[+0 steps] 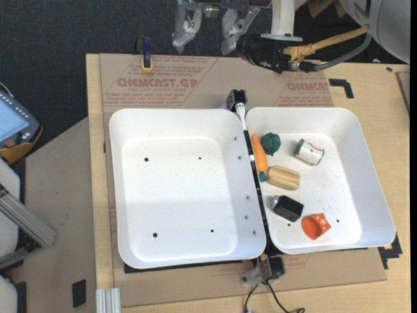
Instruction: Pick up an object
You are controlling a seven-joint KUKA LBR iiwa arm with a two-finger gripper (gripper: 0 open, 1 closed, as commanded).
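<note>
— What takes up the most room on the bench?

— The two white bins, side by side. The left bin (130, 175) shows bare floor with four small dark dots; the right bin (365, 168) holds all the objects, and the two touch along their inner rims. Both sit on a brown board (195, 77) printed with red lettering.

— And the gripper?

— The gripper (207, 34) hangs at the far edge of the scene, beyond the board and over the dark floor, well apart from both bins. Its two fingers (184, 28) point down with a clear gap between them, and nothing sits in that gap.

— What could be picked up, then?

— Five things, all in the right bin (mostly toward its left side). A tan wooden block (284, 177) lies near the middle. An orange carrot-shaped piece (259, 155) runs along the left wall, just beside the block. A black block (287, 208) lies nearer, just below the tan one. A small silver can (309, 152) lies on its side toward the far right. A dark green lump (271, 142) sits by the carrot's far end, and a red-orange piece (316, 226) lies nearest.
</note>
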